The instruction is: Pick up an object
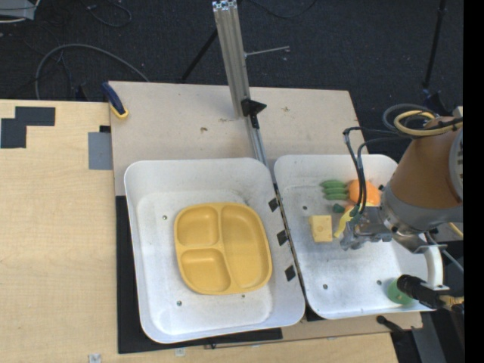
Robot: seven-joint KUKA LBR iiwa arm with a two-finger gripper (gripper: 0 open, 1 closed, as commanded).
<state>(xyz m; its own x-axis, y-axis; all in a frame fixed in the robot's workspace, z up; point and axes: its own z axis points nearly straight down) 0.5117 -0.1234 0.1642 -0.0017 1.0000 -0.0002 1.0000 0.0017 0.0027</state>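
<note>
In the right bin (344,290) lie a pale yellow block (321,228), an orange toy with green leaves (354,191) like a carrot, a thin yellow piece (342,221) and a green thing (398,292) near the front right corner. My gripper (354,238) is down in this bin, just right of the yellow block and below the carrot. The arm's orange band (423,172) and wrist cover much of the bin's right side. The fingertips are dark and small against the bin floor.
The left bin (151,203) holds a yellow divided plate (223,246) with three compartments. A metal post (234,51) rises behind the bins. Black clips (281,237) sit on the seam between the bins. A black cable (355,157) loops above the carrot.
</note>
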